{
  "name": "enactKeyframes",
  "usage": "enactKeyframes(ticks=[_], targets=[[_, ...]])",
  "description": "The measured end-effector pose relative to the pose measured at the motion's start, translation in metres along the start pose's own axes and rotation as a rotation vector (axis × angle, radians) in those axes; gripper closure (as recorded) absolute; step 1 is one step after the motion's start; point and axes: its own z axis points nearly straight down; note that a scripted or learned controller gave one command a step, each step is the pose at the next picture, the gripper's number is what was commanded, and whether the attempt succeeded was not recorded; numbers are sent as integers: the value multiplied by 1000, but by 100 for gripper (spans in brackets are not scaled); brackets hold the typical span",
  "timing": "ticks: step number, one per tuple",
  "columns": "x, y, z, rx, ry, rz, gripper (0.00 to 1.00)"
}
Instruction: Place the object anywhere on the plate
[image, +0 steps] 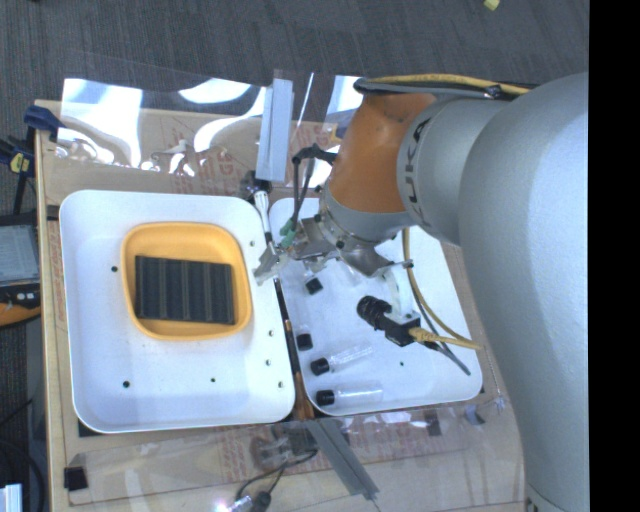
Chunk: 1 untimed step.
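Open approach over the yellow plate from every side; beyond its right rim, crowded by the arm.
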Motion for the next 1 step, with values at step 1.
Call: enactKeyframes(ticks=[1], targets=[[60,15,1,-2,-1,-128,0]])
